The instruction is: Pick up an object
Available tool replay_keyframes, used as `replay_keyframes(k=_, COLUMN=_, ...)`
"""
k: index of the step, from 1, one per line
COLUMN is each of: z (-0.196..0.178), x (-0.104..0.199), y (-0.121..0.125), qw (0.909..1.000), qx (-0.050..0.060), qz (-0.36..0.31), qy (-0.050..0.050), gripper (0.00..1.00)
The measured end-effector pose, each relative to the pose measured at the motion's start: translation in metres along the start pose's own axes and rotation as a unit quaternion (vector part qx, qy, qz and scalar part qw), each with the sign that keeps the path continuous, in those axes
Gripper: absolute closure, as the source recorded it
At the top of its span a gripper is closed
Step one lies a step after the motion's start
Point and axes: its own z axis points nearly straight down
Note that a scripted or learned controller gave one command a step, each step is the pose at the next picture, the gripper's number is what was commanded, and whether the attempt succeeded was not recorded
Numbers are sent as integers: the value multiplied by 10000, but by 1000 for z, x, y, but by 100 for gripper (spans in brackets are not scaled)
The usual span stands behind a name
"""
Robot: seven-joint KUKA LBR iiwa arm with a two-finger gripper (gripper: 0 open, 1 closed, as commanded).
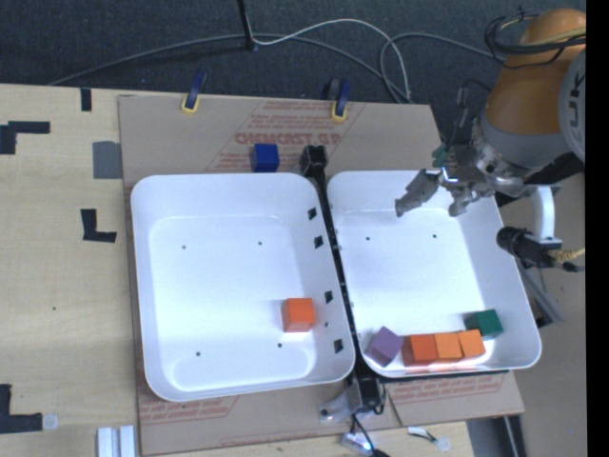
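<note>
Two shallow white bins sit side by side on a cardboard sheet (285, 141), their inner rims touching along a line of black clips. The gripper (436, 198) hangs over the far right part of the right bin (400, 255), its two fingers spread apart with nothing between them; one finger (415, 196) points left and down toward the bin floor, the other sits closer to the wrist near the far right rim. The arm (533, 74) comes in from the right over the bin's far right corner. Below the gripper the middle of the right bin's floor is bare white, leaving open room on all sides there. The objects in this bin are crowded against its near rim: a purple block (383, 346) at the left of the row, tilted, then two orange blocks (435, 347) touching each other and running right, with a green block (485, 324) just beyond them, close to the near right corner. The left bin (190, 255) holds a single orange cube (299, 314) in its near right part, near the shared rim but apart from it, with bare floor around it. A blue block (265, 156) lies outside the bins on the cardboard, just beyond the left bin's far rim.
</note>
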Motion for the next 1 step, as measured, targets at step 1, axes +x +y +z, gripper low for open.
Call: replay_keyframes(k=1, z=0, x=0, y=0, qw=10000, qx=0, qz=0, qy=0, gripper=0)
